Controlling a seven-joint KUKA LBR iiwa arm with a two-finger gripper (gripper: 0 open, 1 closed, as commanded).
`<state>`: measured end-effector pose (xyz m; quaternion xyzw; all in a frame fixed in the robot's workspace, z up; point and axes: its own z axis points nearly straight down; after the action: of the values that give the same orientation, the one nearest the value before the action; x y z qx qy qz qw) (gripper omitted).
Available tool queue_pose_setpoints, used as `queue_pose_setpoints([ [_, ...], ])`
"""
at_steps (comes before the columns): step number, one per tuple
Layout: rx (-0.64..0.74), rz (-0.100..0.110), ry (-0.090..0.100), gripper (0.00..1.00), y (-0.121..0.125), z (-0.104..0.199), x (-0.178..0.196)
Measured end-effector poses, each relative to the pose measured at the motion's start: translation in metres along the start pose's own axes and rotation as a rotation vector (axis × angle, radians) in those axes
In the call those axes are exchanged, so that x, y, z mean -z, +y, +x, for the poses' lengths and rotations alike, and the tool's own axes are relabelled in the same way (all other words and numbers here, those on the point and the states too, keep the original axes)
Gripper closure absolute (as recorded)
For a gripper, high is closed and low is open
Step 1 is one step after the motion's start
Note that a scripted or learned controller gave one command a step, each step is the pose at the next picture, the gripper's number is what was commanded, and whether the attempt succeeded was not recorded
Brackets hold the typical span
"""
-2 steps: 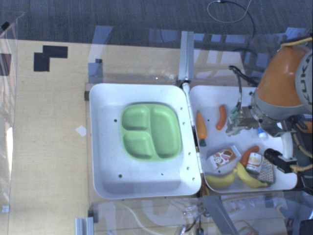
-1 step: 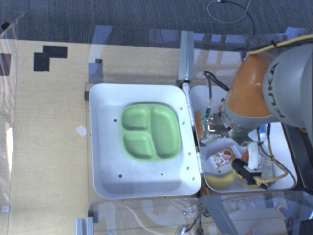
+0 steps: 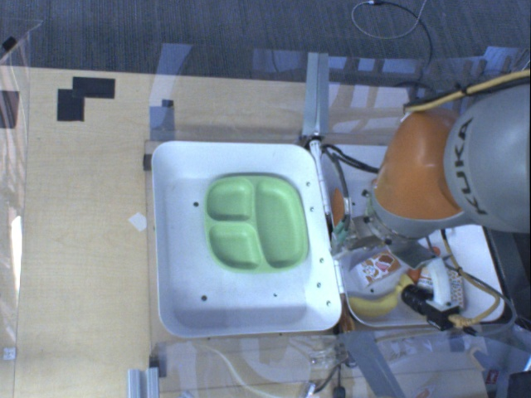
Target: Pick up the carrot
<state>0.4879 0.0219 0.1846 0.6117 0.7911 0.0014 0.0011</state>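
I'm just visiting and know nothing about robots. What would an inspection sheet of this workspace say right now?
Surface: pale wooden bench bearing two shallow white bins; left bin sits in full sight, right bin lies largely under the arm.
Job's things: an orange sliver, possibly the carrot, at the right bin's left edge; too hidden to be sure.
Clutter: green three-compartment tray in the left bin; banana and a small printed packet in the right bin.
Grippers: gripper low in the right bin beneath the orange band; finger state unclear.
Cables: yellow cable along the arm; thin black wire on the floor.
Surroundings: dark carpet; black tape marks on the bench.
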Motion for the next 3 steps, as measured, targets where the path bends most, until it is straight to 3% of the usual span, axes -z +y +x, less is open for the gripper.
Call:
queue_pose_setpoints([
  [1, -0.247, 0.001, 0.0, 1.0, 0.013, 0.017, 0.0],
  [2, -0.29, -0.001, -0.001, 1.0, 0.0, -0.016, 0.015],
  [3, 0.04, -0.002, -0.002, 1.0, 0.089, -0.05, 0.009],
])
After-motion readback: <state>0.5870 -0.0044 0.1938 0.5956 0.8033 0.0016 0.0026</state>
